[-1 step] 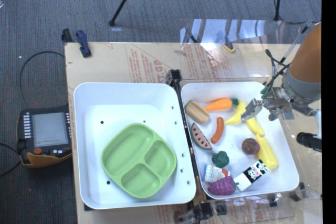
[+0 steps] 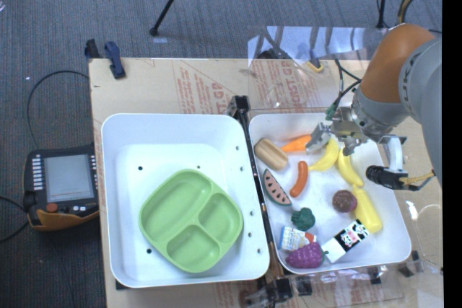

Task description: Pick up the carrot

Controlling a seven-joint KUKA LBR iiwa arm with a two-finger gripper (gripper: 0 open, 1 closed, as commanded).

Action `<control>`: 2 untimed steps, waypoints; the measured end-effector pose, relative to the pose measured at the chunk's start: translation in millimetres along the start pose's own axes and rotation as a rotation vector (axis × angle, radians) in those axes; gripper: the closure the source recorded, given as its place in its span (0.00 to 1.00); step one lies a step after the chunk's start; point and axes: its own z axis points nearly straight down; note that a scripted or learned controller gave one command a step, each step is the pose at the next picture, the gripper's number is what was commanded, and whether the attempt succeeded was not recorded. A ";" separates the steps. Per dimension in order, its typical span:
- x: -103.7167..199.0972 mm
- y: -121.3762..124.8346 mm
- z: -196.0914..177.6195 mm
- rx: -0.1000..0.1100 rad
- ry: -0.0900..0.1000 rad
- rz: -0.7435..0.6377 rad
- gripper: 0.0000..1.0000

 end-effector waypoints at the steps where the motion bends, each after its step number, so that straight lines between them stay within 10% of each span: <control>1: 37.5 2.4 41.9 -0.001 0.000 0.244 0.00; 2: 42.2 2.3 40.9 -0.004 0.000 0.490 0.00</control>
